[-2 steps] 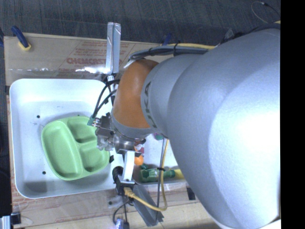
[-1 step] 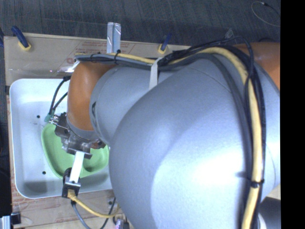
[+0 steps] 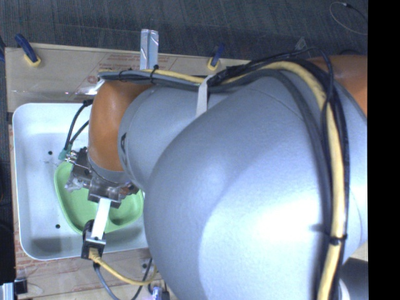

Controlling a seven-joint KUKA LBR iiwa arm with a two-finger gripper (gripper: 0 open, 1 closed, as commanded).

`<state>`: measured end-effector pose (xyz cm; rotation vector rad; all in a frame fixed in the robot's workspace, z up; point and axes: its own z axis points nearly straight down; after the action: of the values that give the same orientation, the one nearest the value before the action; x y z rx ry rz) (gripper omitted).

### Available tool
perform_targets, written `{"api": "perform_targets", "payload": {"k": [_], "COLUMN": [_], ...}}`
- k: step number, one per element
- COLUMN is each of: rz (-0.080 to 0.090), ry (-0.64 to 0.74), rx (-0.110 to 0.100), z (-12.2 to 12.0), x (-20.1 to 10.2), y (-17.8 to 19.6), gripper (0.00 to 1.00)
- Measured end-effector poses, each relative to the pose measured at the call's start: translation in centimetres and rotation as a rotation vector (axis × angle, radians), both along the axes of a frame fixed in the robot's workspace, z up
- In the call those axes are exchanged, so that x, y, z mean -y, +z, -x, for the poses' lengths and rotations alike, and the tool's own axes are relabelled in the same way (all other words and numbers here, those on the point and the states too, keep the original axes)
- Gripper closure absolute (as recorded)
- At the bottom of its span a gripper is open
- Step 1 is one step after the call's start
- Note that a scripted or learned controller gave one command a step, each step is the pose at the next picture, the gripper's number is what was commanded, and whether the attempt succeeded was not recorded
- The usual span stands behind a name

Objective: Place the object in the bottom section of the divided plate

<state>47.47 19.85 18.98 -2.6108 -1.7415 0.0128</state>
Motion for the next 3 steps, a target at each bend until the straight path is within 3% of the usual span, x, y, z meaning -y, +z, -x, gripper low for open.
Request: {"api": "perform_targets", "payload": {"k": [1, 2, 3], "rz": [0.002, 0.005, 0.004], "ry": [-0.398, -0.386, -0.477], "rx": [0.004, -0.005, -0.001], "z": [-0.2, -0.1, 0.0], "x": [7.8, 7.6, 2.8], "y": [6.4, 7.1, 1.8], "gripper": [0.00, 1.00, 1.00]}}
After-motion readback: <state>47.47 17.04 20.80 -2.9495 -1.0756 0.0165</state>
